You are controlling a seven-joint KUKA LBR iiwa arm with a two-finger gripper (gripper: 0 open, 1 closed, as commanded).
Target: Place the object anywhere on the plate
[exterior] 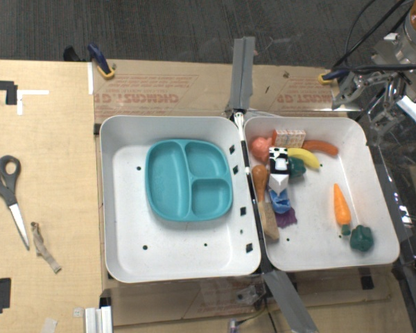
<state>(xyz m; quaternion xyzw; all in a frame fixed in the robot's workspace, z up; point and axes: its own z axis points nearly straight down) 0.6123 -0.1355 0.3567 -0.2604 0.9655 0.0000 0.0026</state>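
So far nothing is on the blue plate (189,180) in the left bin (118,207) (all toys (286,168) sit in the right bin (374,241)), and I cannot tell the hand's (374,92) state.

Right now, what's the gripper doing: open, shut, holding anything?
Gripper: parked at the right edge above the right bin; fingers' state cannot be told, and nothing is seen held. Plate bare.

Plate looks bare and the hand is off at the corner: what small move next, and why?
Probably swing the hand in over the right bin toward the lone carrot. The teal plate holds nothing, and the carrot lies apart from the cluttered toys, so it looks easiest to reach.
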